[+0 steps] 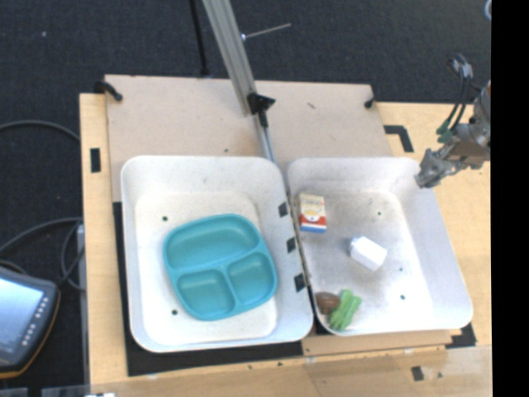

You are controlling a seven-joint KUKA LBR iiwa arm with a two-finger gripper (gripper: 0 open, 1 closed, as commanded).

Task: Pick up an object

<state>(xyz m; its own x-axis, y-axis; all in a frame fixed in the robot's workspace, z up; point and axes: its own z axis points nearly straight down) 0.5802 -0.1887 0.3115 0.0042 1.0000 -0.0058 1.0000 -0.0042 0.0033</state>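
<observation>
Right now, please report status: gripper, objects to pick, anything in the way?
Gripper at right bin's upper right rim, nothing held. Small carton, white block, green item and brown item lie in that bin. Nothing blocks them.

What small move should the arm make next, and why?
Probably swing left and down over the white block: the gripper sits at the right bin's upper right rim with nothing between its fingers, and the block lies apart from other items.

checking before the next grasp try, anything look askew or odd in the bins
Nothing is spilled or broken. The teal divided tray lies rotated in the left bin. In the right bin, a green object and a brown one crowd the near-left corner.
</observation>
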